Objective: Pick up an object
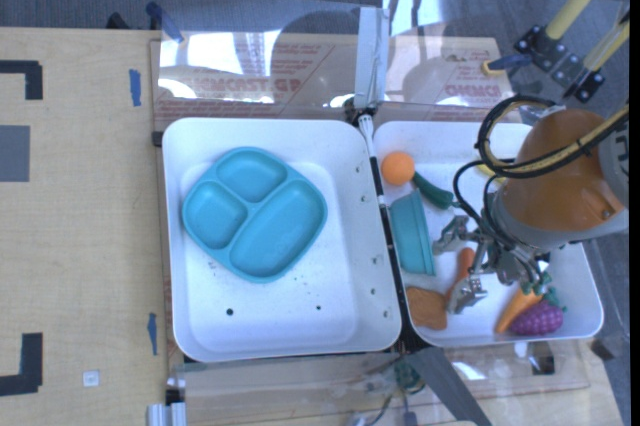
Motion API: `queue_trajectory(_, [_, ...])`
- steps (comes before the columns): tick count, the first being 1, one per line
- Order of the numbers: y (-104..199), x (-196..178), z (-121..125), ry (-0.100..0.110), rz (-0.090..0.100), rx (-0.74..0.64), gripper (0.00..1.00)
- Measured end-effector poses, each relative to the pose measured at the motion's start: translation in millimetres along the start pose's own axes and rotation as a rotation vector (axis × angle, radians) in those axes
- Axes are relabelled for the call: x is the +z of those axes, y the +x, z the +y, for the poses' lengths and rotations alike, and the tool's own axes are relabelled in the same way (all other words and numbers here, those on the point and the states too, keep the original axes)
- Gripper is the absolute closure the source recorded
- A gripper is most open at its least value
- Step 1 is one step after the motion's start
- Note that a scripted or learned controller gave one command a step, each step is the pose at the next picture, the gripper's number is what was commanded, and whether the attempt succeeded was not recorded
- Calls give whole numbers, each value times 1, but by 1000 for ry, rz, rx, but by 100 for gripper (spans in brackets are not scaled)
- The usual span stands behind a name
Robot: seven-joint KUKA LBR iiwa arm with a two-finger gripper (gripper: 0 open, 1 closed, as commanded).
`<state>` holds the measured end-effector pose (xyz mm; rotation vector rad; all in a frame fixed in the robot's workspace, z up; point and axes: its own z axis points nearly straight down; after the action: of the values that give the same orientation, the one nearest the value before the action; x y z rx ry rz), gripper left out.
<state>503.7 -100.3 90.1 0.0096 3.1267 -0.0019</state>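
Over the right white bin (pixel 590 314) I see my metal claw (pixel 468 274) hanging low, fingers spread apart and holding nothing. A small orange carrot stick (pixel 465 262) lies between them. Nearby sit a purple grape bunch (pixel 538 319), an orange ball (pixel 398 167) and a teal box (pixel 411 232). A blue divided plate (pixel 255 212) fills the left white bin (pixel 190 314).

Tan bench (pixel 70 214) bears left bin (pixel 190 244), right bin (pixel 580 289).
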Motion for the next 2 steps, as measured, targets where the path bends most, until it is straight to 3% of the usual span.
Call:
queue_trajectory(1, [-4, -13, 1, 2, -13, -2, 100])
queue_trajectory(2, [-21, 0, -49, 1, -1, -282, 100])
